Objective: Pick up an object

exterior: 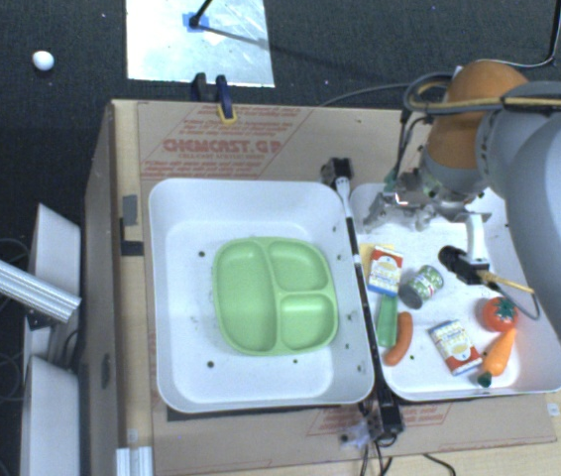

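Two shallow white bins sit side by side before us: the left bin [176, 365] carries a pale green divided plastic plate [276, 296], the right bin [528, 375] all the loose pieces. Nearest in the right bin: an orange toy carrot [500, 351], a small red-and-white box [454, 346], a reddish toy sausage [399, 337] just beside a green toy cucumber [387, 317]. Further in: a red toy tomato [500, 313], a small grey tin can [423, 285], a red-and-white carton [385, 270] near the dividing wall. We judge any of these fit for picking; they lie scattered, mostly apart, which leaves room to come down on one. Beyond them the gripper [414, 204] hangs over the bin's far end, above bare floor and clear of every piece. How far it is open we cannot tell; we see nothing in it. The grey arm [548, 196] crowds in from the right. Bins rest on printed brown cardboard [221, 145]. Farther off: dark carpet [23, 147], a crinkled silver sheet [199, 28], a small white ball [44, 60].
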Robot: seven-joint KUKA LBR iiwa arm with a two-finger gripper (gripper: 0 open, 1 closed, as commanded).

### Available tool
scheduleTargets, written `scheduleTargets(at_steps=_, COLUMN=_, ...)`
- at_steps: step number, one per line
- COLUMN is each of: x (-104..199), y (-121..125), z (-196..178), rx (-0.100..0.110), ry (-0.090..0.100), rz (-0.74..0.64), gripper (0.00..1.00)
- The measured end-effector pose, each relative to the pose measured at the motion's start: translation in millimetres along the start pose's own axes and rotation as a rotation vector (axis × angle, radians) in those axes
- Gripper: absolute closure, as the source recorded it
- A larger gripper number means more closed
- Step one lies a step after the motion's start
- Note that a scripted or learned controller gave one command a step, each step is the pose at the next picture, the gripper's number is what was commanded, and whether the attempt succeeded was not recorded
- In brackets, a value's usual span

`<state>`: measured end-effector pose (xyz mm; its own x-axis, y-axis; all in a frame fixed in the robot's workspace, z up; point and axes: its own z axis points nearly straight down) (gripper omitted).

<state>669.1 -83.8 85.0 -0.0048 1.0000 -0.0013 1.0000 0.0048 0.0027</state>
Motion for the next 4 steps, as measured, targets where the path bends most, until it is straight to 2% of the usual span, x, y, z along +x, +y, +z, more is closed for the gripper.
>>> scheduleTargets(at_steps=2, x=0, y=0, z=0, rx=0.000, ry=0.000, rz=0.000, gripper=0.00)
scheduleTargets(at_steps=3, x=-11, y=-33, z=0, rx=0.001, ry=0.001, rz=0.004, gripper=0.00)
scheduleTargets(at_steps=4, x=0, y=0, z=0, rx=-0.001, ry=0.001, rz=0.000, gripper=0.00)
